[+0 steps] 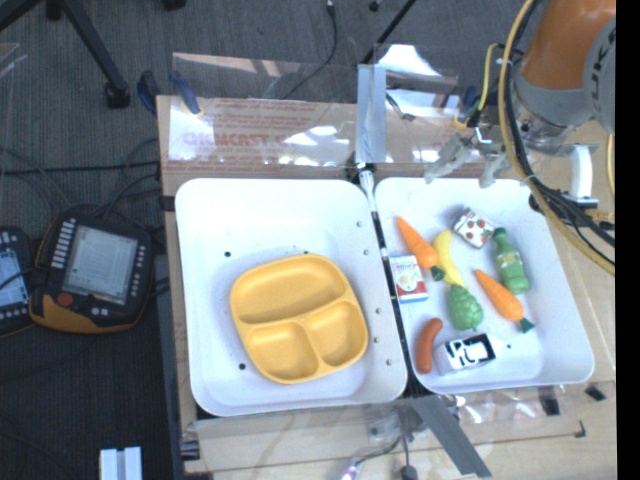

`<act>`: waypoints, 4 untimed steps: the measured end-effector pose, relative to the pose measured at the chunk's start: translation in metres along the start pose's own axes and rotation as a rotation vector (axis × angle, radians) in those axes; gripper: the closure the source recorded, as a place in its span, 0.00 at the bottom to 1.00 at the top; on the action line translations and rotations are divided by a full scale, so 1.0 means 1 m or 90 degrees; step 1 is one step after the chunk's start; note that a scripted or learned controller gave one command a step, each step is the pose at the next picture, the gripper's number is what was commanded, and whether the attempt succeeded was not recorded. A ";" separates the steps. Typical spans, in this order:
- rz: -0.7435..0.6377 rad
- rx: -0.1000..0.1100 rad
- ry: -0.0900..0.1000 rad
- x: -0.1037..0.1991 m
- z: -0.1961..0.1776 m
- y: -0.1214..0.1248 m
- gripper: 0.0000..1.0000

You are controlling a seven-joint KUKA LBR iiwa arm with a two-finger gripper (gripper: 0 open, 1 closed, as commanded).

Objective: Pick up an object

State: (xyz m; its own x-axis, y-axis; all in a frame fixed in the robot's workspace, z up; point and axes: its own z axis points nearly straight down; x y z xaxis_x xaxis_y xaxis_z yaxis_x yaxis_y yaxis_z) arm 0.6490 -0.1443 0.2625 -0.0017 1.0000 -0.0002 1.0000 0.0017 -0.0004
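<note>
My gripper [468,158] is hovering spread, holding nothing, over right bin's [570,363] far rim. Green bottle [508,259] is lying near 3 o'clock edge, axis 12-6, w/ room around.

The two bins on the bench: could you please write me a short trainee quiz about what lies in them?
1. True or false: the yellow divided plate lies in the left bin.
2. How many carrots lie in the right bin?
3. Which item lies nearest the sausage? A) green bottle B) black-and-white carton C) banana

Key: 1. True. 2. Two: one carrot by the divider, the other carrot below the green bottle. 3. B.
</note>
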 end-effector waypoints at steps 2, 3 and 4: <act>-0.025 -0.009 -0.002 0.002 0.169 -0.037 0.00; -0.024 -0.012 -0.005 0.000 0.158 -0.036 1.00; 0.148 0.000 -0.002 0.053 0.045 0.020 1.00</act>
